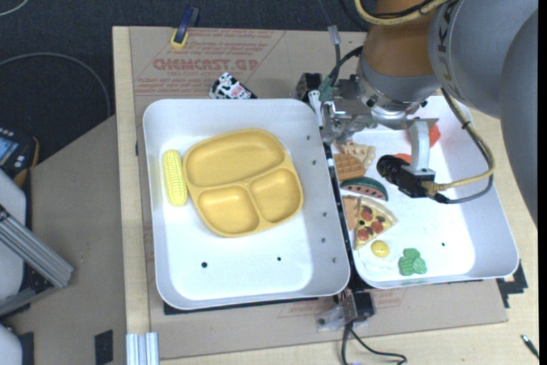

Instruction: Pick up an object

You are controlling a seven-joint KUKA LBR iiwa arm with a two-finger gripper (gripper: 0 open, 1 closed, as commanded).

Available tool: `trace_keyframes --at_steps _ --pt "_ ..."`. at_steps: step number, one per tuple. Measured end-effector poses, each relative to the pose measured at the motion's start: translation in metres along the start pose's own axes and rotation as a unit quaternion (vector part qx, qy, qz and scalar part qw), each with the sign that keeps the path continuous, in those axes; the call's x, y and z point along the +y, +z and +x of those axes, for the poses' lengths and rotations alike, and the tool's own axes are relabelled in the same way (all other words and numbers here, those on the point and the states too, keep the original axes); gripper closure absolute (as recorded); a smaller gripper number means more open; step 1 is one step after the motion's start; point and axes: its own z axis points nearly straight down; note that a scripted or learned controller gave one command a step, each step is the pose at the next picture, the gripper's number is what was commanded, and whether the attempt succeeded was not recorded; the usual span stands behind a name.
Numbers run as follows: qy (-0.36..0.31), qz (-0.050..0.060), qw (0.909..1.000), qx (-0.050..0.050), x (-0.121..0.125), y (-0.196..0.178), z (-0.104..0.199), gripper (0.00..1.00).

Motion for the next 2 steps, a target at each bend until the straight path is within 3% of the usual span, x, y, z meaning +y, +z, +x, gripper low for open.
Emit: trace_keyframes --at_steps 1,2 --pt "0.001 0.0 1.0 -0.001 0.004 -0.007 0.037 1.0" --pt "0.003 0.003 1.0 -0.001 0.014 0.01 0.039 1.0"
